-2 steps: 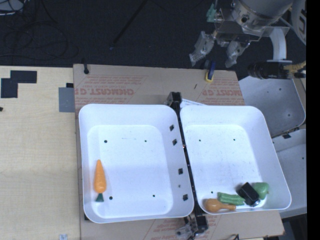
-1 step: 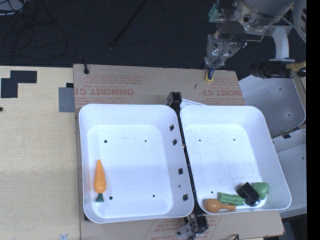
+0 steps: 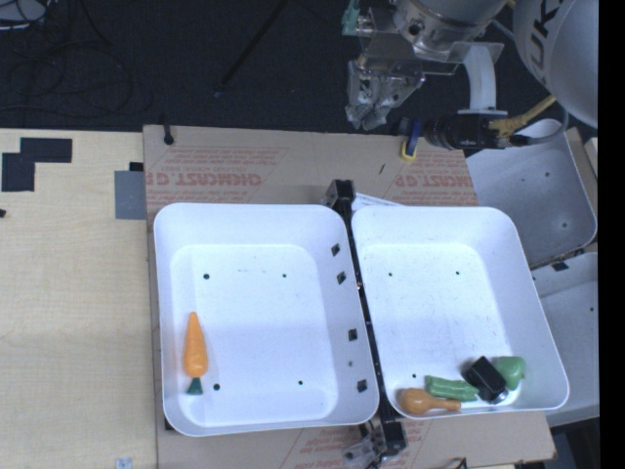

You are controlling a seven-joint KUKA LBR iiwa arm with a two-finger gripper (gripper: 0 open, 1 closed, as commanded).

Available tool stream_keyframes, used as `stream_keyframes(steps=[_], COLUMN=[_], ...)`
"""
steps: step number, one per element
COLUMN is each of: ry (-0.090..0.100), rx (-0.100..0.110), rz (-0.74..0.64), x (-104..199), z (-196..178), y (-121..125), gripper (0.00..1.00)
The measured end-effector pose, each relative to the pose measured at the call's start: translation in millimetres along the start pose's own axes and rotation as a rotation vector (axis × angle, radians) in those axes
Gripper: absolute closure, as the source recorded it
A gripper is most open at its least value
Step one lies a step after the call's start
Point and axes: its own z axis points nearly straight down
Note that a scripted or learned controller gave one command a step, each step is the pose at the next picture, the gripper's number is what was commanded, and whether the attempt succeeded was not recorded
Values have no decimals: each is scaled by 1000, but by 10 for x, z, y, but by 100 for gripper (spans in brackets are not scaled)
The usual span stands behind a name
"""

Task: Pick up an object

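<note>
Left bin (image 3: 244,225): toy carrot (image 3: 195,346) at lower left, near wall; wall may block grasp. Right bin (image 3: 439,225), lower right corner: clustered orange piece (image 3: 427,401), green pieces (image 3: 451,388), black block (image 3: 485,378); crowding risks slip. Gripper (image 3: 376,106) top centre, above bins, nothing visibly held; finger state: cannot tell.

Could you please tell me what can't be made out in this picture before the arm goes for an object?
- Gripper, camera view: small and blurred against the dark background, so its state is unclear.
- Black object: lies over the green pieces; how many, and their shapes, are unclear.
- Arm: cut off by the top and right edges.
</note>
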Motion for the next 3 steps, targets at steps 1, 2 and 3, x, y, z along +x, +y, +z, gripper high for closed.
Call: stream_keyframes(steps=[1, 2, 3], ry=[-4, -4, -3], rx=[11, 8, 5], rz=[11, 14, 10], x=[-580, -1448, -1980], z=[990, 1621, 2032], y=[-131, -101, -16], gripper=[100, 100, 100])
